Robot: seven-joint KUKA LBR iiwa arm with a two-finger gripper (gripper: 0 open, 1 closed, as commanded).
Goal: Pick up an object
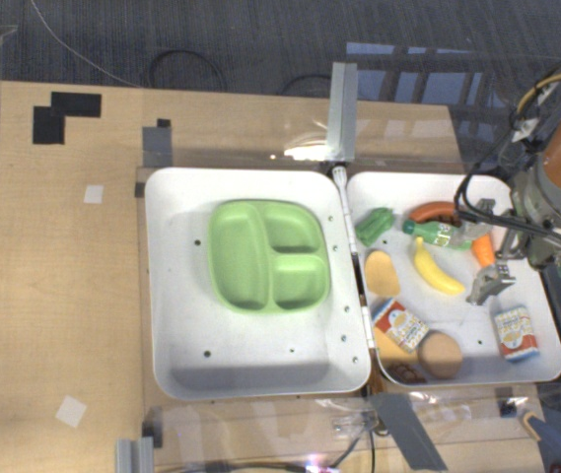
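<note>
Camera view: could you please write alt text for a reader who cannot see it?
A gripper hangs over the right bin of toy food, beside a banana. The left bin holds a green divided tray.

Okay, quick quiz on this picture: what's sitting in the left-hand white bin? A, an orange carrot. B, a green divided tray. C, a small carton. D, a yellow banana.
B: the green divided tray lies alone in the left bin, while the banana, carton and carrot all lie in the right bin.
</note>
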